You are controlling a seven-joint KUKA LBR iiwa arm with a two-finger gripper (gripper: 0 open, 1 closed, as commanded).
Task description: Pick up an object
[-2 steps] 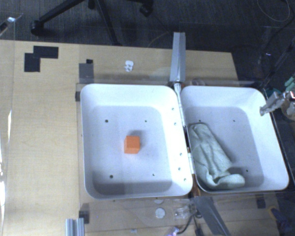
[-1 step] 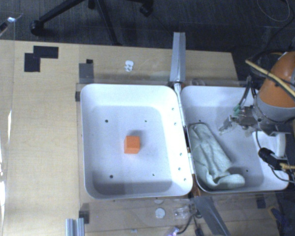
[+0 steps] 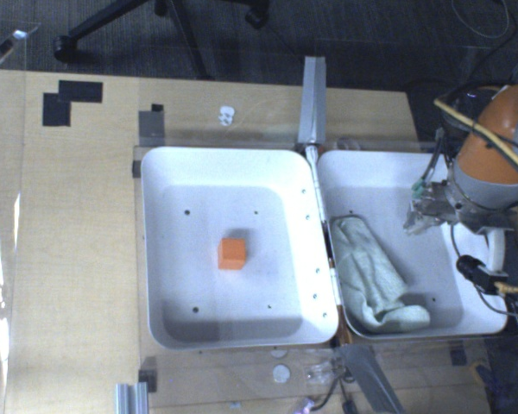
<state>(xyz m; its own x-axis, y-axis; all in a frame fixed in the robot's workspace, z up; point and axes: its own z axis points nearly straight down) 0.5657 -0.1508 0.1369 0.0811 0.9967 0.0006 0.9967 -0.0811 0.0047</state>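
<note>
Arm (image 3: 501,145) in from the right, wrist hanging over the right bin (image 3: 371,179), upper right part

Gripper (image 3: 420,207) pale and small against the white floor; can't tell its state from here, nothing seen in it

Cloth (image 3: 375,274) lies bunched along the right bin's left wall, running toward the front; near the gripper but apart from it

Cube (image 3: 232,254), orange, sits alone mid-floor of the left bin (image 3: 164,317), well apart from the arm

Reads as the approach step, nothing lifted yet

Nearest pick looks like the cloth: next move would call for shifting toward the divider, then dropping onto a raised fold. Soft stuff, could slip
</note>
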